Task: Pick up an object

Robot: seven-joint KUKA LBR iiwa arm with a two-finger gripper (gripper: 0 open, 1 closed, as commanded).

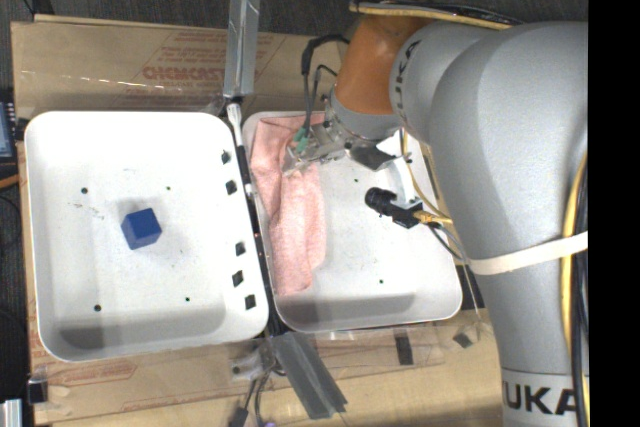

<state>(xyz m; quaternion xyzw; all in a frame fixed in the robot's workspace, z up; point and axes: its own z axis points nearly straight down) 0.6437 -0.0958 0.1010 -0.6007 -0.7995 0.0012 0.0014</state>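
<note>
Landmark: the divider point(250, 215) between the two white bins.
Pink cloth point(295, 215): one, lying lengthwise just right of the divider in the right bin point(400, 300), its upper end bunched.
Pincer point(305, 147): lowered onto that bunched end, probably because raised folds are easiest to pinch; whether it is spread or closed, or has any cloth, cannot be told.
Blue cube point(141, 227): one, well left of the divider in the left bin point(60, 315), apart from the arm.
Count: two bins, one cloth, one cube.
</note>
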